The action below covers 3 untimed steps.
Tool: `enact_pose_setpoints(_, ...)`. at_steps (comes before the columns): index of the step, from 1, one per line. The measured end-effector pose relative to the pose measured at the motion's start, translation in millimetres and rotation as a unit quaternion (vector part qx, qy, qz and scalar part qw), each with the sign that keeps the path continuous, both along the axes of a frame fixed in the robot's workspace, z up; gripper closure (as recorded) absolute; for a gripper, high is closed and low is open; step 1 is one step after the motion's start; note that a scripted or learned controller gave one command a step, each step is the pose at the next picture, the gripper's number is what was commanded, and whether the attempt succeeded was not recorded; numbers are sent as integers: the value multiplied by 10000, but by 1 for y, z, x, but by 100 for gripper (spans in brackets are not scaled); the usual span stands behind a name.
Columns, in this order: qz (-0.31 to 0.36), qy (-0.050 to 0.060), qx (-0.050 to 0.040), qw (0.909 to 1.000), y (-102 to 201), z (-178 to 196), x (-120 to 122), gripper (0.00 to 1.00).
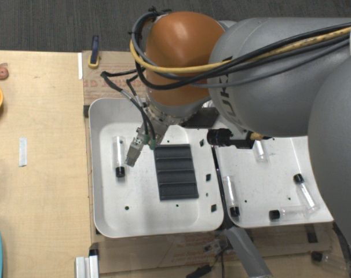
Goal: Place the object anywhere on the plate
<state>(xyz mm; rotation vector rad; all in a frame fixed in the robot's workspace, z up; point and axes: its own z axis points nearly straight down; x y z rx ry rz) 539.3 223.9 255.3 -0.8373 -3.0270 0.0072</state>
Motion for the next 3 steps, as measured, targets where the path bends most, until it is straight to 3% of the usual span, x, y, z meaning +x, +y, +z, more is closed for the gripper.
enact_pose_setpoints(1,3206,-22,23,9472,4,74,17,0)
enact_pose_setpoints(2,3183,-34,26,9480,3,82,19,100)
enact_pose_setpoints(3,3183,-34,26,9480,3,82,19,0)
